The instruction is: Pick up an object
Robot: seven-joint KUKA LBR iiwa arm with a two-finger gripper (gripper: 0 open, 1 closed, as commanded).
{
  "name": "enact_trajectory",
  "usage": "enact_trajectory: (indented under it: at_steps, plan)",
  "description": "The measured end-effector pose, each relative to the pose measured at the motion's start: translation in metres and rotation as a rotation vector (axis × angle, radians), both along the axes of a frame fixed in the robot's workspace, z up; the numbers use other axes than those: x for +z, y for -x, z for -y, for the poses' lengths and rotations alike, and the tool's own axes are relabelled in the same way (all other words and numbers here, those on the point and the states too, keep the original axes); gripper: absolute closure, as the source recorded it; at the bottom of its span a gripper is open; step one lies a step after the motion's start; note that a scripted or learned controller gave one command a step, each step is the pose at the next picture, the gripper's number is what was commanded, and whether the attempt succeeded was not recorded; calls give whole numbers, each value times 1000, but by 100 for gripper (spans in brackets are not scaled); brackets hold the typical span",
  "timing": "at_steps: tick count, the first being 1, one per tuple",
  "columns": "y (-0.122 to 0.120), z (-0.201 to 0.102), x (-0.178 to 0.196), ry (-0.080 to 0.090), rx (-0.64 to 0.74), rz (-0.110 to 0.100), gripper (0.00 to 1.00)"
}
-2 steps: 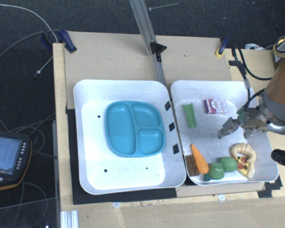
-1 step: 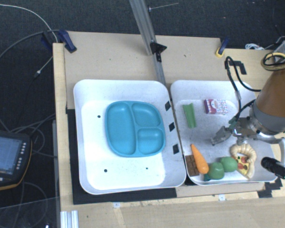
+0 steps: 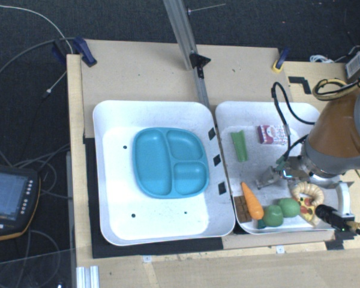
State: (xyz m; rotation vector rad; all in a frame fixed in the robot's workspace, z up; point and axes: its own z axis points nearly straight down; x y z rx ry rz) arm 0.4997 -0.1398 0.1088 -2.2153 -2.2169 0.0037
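The right bin (image 3: 252,114) holds several toy foods. A green block (image 3: 239,145) lies near its left wall, and a small purple and white carton (image 3: 271,134) sits toward the back. At the front are an orange carrot (image 3: 252,200), a brown block (image 3: 242,207), two green round pieces (image 3: 275,216) and a pale ring-shaped piece (image 3: 306,192). My gripper (image 3: 275,174) hangs over the middle of this bin. It is right of the green block, below the carton and just above the carrot and the ring. Nothing shows in its grasp.
A blue divided plate (image 3: 170,162) lies in the left bin (image 3: 108,161). A metal pole (image 3: 180,23) slants over the bench at the back. Black cables (image 3: 282,110) loop from the arm over the right bin's back edge.
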Motion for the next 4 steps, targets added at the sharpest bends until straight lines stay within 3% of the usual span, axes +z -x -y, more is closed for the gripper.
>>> enact_trajectory:
  at_steps: [1,2,3,4]
  plan:
    - [-2,0,14,2,0,8,100]
    - [-9,5,75,6,1,15,100]
    - [-10,5,97,5,1,11,100]
    - [-27,-50,112,2,7,10,100]
